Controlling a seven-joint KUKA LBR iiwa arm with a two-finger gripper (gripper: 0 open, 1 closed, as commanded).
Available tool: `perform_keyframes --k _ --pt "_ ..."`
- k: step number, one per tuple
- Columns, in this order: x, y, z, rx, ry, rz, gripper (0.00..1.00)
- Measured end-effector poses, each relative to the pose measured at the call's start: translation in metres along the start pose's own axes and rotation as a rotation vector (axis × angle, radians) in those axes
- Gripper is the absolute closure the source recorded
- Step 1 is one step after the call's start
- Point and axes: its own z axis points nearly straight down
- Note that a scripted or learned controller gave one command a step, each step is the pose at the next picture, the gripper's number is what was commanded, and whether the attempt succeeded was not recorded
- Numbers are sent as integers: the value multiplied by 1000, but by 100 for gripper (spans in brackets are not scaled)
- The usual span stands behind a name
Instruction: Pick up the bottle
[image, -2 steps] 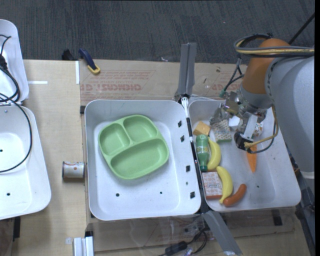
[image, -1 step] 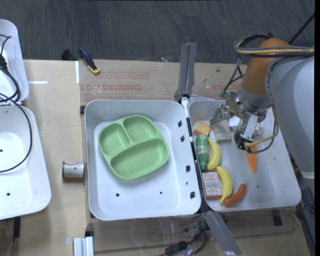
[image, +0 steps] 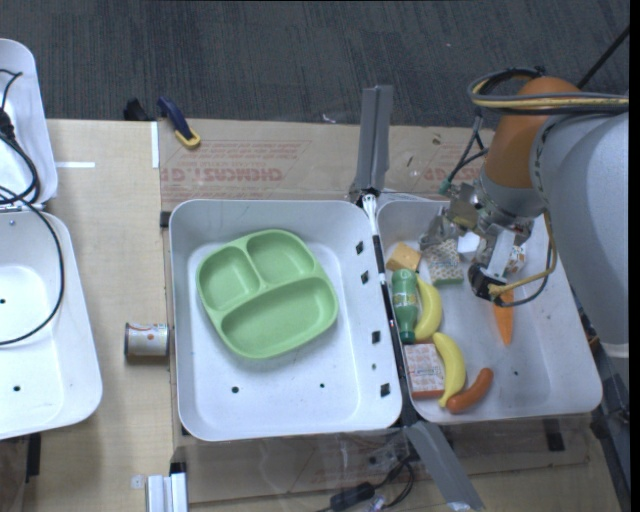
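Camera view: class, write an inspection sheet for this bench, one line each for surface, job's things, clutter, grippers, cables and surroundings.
Surface: bench bearing a left bin and a right bin, both white.
Job's things: green bottle lying along the right bin's left wall.
Clutter: green plate in the left bin; upper banana, lower banana, sausage, carrot, yellow wedge and red packet in the right bin.
Grippers: gripper over the right bin's far end, right of the bottle in the view.
Cables: black cable across the white unit at the left.
Surroundings: small can and blue clip on the bench; dark floor beyond.
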Motion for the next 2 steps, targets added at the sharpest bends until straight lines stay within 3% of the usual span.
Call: perform_keyframes --k 2 --pt "0 0 0 0 0 0 0"
